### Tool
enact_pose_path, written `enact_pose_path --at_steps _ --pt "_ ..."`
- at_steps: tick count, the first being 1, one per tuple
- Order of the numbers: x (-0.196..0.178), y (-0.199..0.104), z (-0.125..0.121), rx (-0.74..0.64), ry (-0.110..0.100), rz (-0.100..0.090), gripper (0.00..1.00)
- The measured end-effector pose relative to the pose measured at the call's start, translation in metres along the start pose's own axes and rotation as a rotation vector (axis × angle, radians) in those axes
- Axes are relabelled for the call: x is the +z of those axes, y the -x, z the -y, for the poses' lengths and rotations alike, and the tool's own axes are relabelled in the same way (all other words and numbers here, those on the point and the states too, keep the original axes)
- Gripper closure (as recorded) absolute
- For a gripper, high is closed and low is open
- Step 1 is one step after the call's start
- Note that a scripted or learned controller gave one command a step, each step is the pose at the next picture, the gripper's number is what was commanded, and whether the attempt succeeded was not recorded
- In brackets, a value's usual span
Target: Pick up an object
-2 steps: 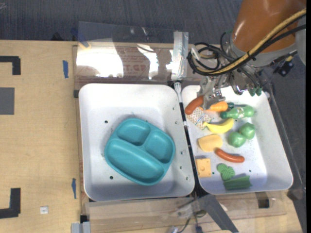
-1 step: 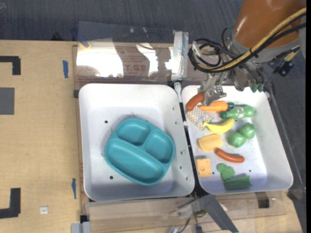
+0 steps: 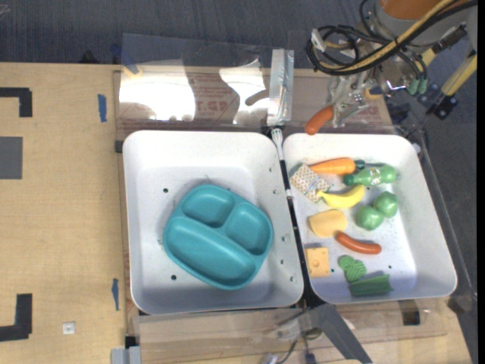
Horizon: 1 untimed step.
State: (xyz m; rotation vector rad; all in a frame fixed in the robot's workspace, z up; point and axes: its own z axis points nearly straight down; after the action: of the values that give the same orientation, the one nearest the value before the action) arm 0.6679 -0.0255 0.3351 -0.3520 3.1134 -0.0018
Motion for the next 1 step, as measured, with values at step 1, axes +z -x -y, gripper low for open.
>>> enact_pose_path --at_steps 1 --pt "-0.0089 -0.0166 0.073 -0.31 -0.002 0.002 1.0"
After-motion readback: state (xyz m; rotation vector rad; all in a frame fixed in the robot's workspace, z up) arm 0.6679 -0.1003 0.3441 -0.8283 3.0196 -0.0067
